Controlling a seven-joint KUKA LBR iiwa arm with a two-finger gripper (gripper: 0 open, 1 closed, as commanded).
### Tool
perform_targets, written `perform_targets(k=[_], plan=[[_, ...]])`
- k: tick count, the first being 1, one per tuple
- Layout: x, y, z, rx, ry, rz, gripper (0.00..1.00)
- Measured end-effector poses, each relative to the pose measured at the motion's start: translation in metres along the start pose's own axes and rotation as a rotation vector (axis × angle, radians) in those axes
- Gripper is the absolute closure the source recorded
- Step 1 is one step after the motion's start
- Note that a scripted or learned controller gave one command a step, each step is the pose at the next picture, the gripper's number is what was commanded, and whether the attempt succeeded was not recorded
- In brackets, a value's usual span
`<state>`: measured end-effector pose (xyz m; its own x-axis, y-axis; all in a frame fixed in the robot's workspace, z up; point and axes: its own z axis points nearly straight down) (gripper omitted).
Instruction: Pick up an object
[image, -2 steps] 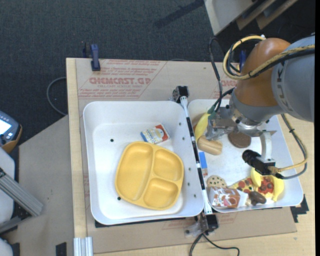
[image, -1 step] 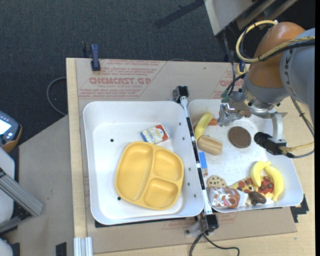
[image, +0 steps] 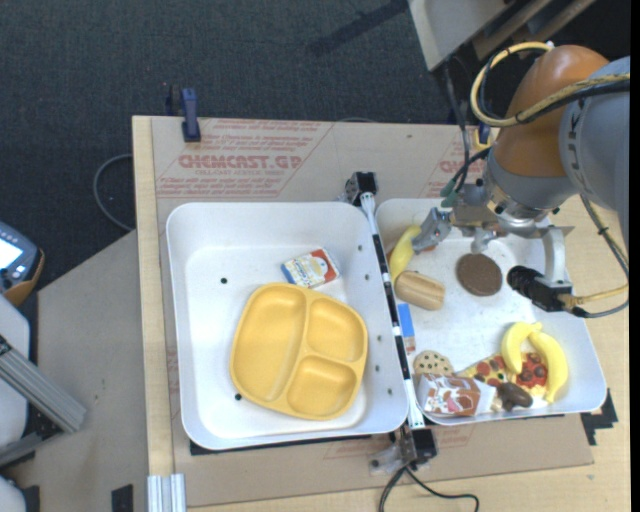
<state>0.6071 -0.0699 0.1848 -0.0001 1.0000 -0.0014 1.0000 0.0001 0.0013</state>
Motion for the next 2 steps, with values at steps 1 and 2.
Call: perform_targets(k=[1, 2], plan=[[-0.041, 0.011, 0.104, -0.001, 0.0, 0.002, 0.0], [-0.051, -0.036, 0.096, -0.008, -0.002, 0.002, 0.0]])
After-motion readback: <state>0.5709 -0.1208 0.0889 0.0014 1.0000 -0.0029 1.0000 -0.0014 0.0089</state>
